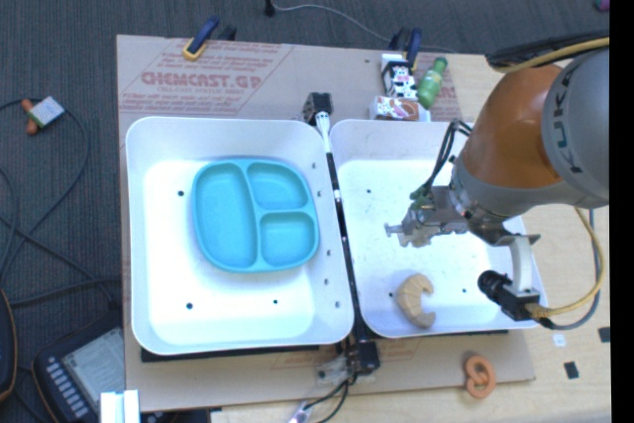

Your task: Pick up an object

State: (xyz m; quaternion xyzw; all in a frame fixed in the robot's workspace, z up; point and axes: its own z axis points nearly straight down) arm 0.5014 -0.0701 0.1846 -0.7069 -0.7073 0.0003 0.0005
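We look down at a slant on a bench covered by a printed cardboard sheet (213,74), with two shallow white bins side by side. The left bin (158,312) occupies the centre-left of the frame and holds a blue three-compartment tray (256,215), lying flat near the bin's middle. The right bin (381,149) lies at centre-right. In its lower part, close to the near wall, we see a tan croissant-shaped object (417,300), curved and resting on the bin floor.

The arm (540,139) enters from the right edge of the frame, its orange band above the wrist. The gripper (411,228) hangs over the middle of the right bin, above and slightly left of the croissant-shaped object in the frame, and apart from it. We cannot tell from this view whether its jaws stand wide or narrow; nothing is visible between them.

Beyond the bins, at upper centre-right, a green bottle (430,82) lies on the cardboard beside a small printed carton (399,92). An orange ring (479,374) rests on the bench at lower right, below the right bin.
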